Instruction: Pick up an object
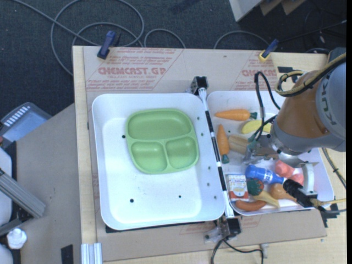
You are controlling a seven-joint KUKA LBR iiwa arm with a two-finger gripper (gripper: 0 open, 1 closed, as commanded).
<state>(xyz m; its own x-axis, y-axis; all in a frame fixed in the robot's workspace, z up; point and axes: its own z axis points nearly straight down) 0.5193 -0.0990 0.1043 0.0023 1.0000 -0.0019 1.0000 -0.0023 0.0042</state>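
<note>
The arm point(313, 114) leans in from the right, low over the right-hand bin point(324, 188), and its gripper point(258, 150) sits deep among the toy food there. From where I stand the wrist covers the working end, so I cannot tell whether it is spread or closed, or whether anything is caught in it.

No single object is named, so the nearest candidates matter. A blue bottle point(264, 175) lies just below the gripper, its long axis running left to right with a slight downward tilt to the right. Just to the left, a pale wooden block point(237, 143) sits close by, and beyond it an orange carrot point(222, 140) lies lengthwise along the bin's left wall. A second carrot point(233, 114) lies crosswise near the far edge, with a yellow piece point(251, 126) beside it, close to the gripper.

The bin is crowded. A small printed carton point(237, 185) touches the bottle's left end, a red sausage point(250, 205) lies along the near rim, and a pink piece point(291, 174) peeks out under the wrist. My guess is that any grasp here risks nudging neighbours, since things lie touching.

The left bin point(110, 164) holds a green divided plate point(163, 140), well apart from the arm.
</note>
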